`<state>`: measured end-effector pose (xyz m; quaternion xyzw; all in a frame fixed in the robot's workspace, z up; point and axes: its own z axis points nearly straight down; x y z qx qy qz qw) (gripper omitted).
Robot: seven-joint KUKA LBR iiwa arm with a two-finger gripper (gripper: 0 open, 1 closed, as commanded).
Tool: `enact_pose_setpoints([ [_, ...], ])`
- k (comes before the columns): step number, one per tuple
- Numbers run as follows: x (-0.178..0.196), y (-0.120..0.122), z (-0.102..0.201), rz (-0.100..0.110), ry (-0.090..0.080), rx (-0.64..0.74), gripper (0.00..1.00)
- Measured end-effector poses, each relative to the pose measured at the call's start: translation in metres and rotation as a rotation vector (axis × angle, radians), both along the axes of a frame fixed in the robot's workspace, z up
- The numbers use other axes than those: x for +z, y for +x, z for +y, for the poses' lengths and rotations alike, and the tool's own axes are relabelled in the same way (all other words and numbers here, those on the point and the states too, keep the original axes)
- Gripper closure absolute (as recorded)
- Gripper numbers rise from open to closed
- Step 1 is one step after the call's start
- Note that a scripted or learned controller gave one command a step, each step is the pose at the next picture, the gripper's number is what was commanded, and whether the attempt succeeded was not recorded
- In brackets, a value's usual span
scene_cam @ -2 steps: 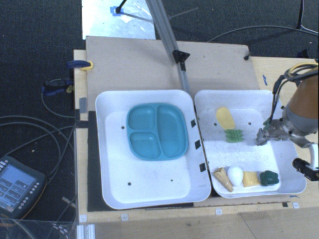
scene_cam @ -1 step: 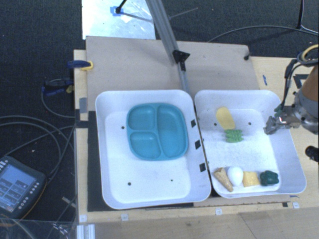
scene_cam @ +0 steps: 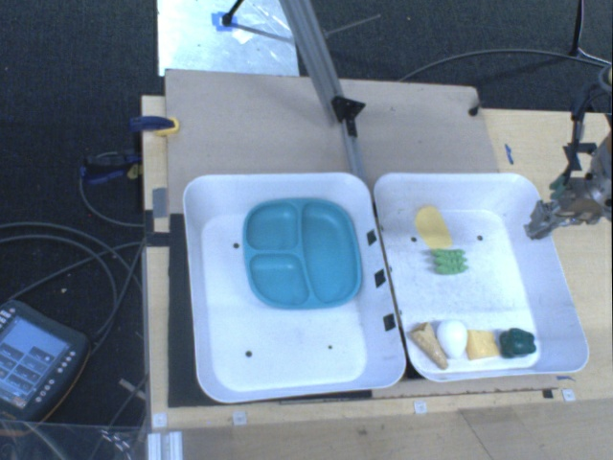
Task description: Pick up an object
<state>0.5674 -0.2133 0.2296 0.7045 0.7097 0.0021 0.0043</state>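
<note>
**Ana:** Dark carpet runs all round the bench (scene_cam: 287, 123), with cables trailing over it and a handheld control screen (scene_cam: 34, 357) lying at the lower left. Why two bins on the board?

**Ben:** My guess is one to pick from, one to drop into. The left bin (scene_cam: 220, 353) carries a blue divided plate (scene_cam: 302, 253) and nothing loose, so the pickings are all in the right bin (scene_cam: 546, 257).

**Ana:** What's in there?

**Ben:** A yellow piece (scene_cam: 432, 224) with a knobbly green piece (scene_cam: 449, 261) just below it, near the middle. Then a row along the near wall: a tan cone (scene_cam: 428, 343), a white egg (scene_cam: 452, 337), a yellow block (scene_cam: 482, 344) and a dark green lump (scene_cam: 517, 342), packed close, some touching.

**Ana:** And the gripper?

**Ben:** The gripper (scene_cam: 548, 220) hangs over the far right rim of that bin, well apart from every piece. Nothing is between its fingers. Whether they're spread or pressed together I cannot tell; it's too small and blurred.

**Ana:** So the pick hasn't started.

**Ben:** I'd say so. The two middle pieces look the easier targets, since they lie out in the open. The row by the wall is crowded, and the wall itself could block a finger.
</note>
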Motion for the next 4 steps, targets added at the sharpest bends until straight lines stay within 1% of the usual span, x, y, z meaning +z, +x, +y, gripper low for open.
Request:
enact_pose_setpoints([
  [1, 0.0, 0.001, 0.0, 0.006, 0.002, 0.0, 1.0],
  [2, -0.009, 0.016, 0.054, 0.007, 0.005, 0.003, 1.0],
  [3, -0.001, 0.02, 0.111, 0.007, 0.005, 0.004, 1.0],
  [4, 0.01, 0.031, 0.162, 0.006, 0.005, 0.005, 1.0],
])
